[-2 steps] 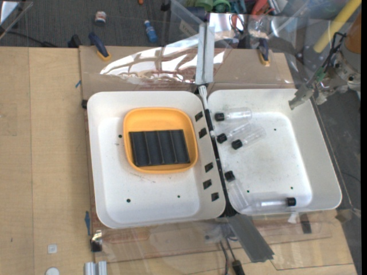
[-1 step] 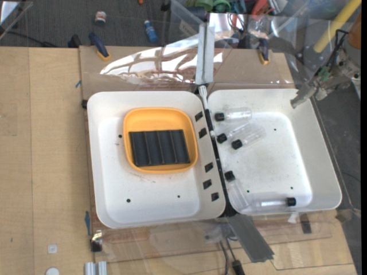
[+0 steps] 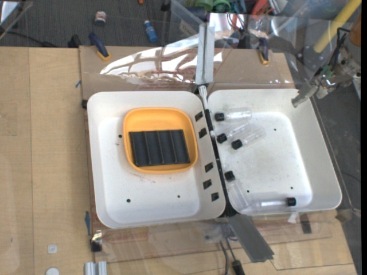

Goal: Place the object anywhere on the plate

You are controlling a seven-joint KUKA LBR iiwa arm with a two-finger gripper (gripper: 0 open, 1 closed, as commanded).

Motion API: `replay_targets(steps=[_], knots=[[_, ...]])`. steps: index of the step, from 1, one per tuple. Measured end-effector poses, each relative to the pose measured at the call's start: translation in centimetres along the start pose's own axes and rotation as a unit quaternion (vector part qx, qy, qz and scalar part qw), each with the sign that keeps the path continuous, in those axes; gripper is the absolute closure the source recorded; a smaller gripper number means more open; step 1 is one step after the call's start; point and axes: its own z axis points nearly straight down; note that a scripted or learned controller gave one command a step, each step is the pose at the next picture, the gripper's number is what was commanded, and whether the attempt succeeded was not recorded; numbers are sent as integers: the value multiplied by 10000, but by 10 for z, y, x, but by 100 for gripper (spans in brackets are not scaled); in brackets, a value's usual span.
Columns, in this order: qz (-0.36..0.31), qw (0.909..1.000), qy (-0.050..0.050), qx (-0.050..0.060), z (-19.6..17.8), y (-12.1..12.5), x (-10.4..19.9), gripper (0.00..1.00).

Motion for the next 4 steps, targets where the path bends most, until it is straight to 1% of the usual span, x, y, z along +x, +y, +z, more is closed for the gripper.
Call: replay_targets(steps=[1,2,3,4], knots=[[150,9999,6,1,-1,-1,0,0],[43,10000,2,4,-2,0,0,0],[-246,9997,0,2,-3,0,0,0],[-164,9999,6,-2,-6,-1,-1,0]])
